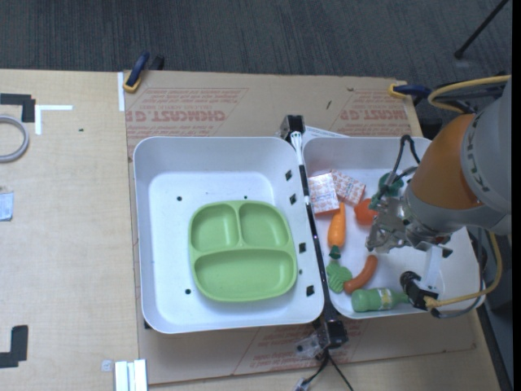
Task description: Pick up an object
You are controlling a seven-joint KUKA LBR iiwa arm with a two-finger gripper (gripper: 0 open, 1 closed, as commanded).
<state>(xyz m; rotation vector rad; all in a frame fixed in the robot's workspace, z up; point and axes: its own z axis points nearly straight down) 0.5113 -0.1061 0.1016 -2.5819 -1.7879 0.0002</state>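
The jaws (381,241) hang low in the right bin (468,271); I cannot tell their opening. The sausage (361,274) lies just at their 7 o'clock, touching the green bottle (378,300), so a descent could nudge both aside

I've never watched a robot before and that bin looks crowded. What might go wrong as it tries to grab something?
The carrot, sausage and green bottle lie close together in the right bin, so the gripper could nudge a neighbour or catch two things. A rounded toy might also slip out.
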